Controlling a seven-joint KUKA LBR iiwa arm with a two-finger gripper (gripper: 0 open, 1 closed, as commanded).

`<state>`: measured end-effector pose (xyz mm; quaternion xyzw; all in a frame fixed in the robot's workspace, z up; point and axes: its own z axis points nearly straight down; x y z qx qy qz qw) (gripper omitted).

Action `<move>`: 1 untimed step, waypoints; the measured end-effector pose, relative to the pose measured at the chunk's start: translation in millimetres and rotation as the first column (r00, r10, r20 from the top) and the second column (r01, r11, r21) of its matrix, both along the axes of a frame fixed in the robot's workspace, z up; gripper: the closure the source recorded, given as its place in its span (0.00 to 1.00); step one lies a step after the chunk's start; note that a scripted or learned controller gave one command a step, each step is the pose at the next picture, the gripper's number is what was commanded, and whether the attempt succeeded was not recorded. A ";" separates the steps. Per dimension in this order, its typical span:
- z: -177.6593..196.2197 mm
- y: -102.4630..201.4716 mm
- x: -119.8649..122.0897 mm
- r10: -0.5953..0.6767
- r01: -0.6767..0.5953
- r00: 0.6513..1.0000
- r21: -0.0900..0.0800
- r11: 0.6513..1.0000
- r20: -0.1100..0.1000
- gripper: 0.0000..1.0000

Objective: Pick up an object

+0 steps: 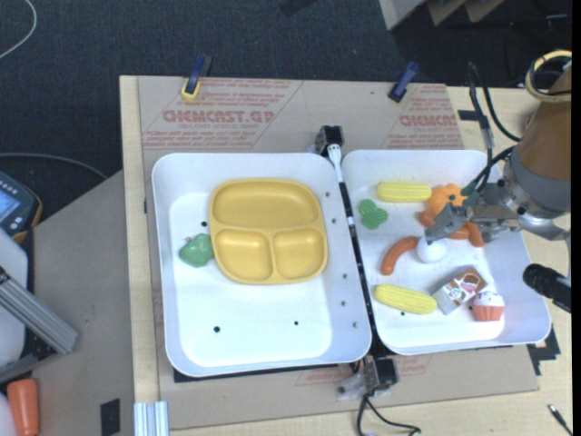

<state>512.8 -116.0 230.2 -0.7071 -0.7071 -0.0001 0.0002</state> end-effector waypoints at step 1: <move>121.9 62.4 -25.9 0.008 -0.009 1.000 0.001 1.000 0.015 0.00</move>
